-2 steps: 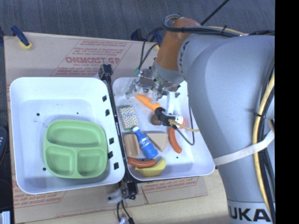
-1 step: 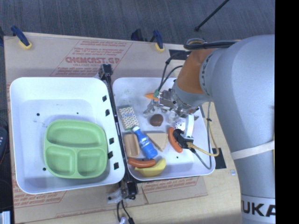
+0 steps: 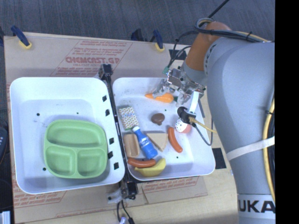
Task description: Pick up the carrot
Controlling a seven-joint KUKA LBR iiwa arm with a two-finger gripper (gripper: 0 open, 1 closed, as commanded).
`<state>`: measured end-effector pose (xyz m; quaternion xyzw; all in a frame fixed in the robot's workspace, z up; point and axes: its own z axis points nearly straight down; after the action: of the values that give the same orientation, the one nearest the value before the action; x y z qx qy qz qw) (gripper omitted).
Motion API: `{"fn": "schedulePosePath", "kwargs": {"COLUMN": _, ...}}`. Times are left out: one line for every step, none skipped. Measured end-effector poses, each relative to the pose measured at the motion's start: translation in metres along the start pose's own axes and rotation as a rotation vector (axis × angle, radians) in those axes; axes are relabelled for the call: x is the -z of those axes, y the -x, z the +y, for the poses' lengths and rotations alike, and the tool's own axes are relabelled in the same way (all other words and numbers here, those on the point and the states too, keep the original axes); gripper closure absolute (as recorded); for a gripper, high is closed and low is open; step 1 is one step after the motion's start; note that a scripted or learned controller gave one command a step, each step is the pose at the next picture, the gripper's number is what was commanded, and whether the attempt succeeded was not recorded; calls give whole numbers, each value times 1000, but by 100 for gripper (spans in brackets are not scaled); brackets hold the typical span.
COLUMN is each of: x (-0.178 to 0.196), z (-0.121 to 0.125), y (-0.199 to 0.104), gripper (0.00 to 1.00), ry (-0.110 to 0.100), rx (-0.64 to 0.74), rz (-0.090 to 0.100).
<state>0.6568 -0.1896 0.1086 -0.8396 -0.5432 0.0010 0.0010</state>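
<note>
Nearest, a banana (image 3: 150, 168) lies at the right bin's (image 3: 205, 160) front. Farther back, the carrot (image 3: 161, 97) rests by the far wall, under the tool (image 3: 172, 88). Whether it's clamped, I cannot tell. Grasp step; next, close and lift.

One fixed camera is looking down from above at a slant, from some distance. It is taking in both shallow white plastic bins (image 3: 28, 90) on the brown cardboard-covered bench (image 3: 88, 55), with the big grey robot arm (image 3: 243, 101) entering at the right of the frame.
</note>
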Motion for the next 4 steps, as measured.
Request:
{"fn": "schedulePosePath", "kwargs": {"x": -17, "z": -4, "y": -2, "gripper": 0, "ry": -3, "rx": 210, "rz": 0}}
{"fn": "schedulePosePath", "kwargs": {"x": -6, "z": -4, "y": -3, "gripper": 100, "ry": -5, "rx": 215, "rz": 0}}
{"fn": "schedulePosePath", "kwargs": {"x": -7, "z": -5, "y": -1, "gripper": 0, "ry": -13, "rx": 216, "rz": -2}}
{"fn": "schedulePosePath", "kwargs": {"x": -19, "z": -27, "y": -53, "gripper": 0, "ry": -15, "rx": 58, "rz": -2}}
